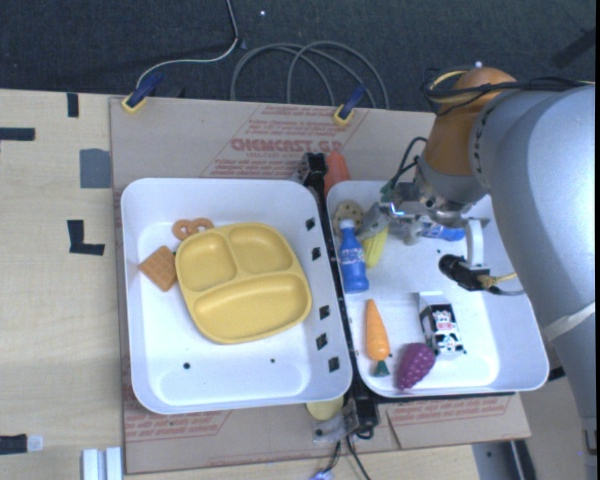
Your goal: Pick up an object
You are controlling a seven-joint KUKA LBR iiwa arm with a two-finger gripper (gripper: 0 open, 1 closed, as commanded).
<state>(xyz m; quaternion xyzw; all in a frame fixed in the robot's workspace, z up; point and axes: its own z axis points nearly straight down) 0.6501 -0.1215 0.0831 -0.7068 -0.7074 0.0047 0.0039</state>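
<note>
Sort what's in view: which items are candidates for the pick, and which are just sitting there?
In play, right bin under the gripper: blue bottle, carrot, purple grapes, cow-print carton, yellow piece.

Lying about, left bin: yellow divided plate, pretzel, cracker.

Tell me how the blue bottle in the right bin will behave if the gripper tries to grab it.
The blue bottle lies on its side, so its rounded body may roll when nudged. It looks like smooth plastic, so probably slippery and light. It lies close to the bin wall, which may crowd one finger.
</note>
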